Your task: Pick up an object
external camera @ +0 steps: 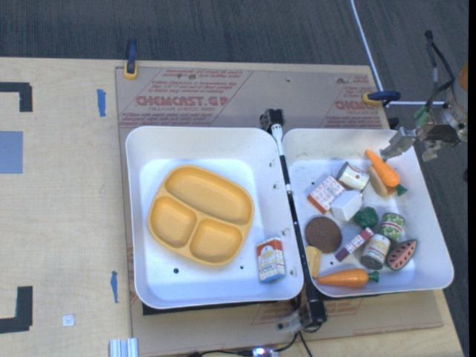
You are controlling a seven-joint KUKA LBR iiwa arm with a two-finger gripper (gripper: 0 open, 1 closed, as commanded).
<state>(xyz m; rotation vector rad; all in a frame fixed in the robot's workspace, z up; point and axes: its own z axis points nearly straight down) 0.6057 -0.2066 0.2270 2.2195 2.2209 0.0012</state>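
The right bin (439, 262) holds several toy foods: an orange carrot (383, 168) at its far right, a second carrot (343, 277) at the front, a brown disc (323, 233), a red-and-white box (325, 193), a white carton (353, 175), a green broccoli piece (364, 217), two cans (392, 224) and a watermelon slice (401, 253). My gripper (408, 153) hangs over the bin's far right corner, just right of and above the first carrot. Its fingers are spread open with nothing between them.
The left bin (141, 169) holds a yellow divided plate (201, 214) and a small juice carton (271, 260) near its front right corner. A black divider bar (286, 192) runs between the bins. A blue clamp (381, 96) sits behind the right bin.
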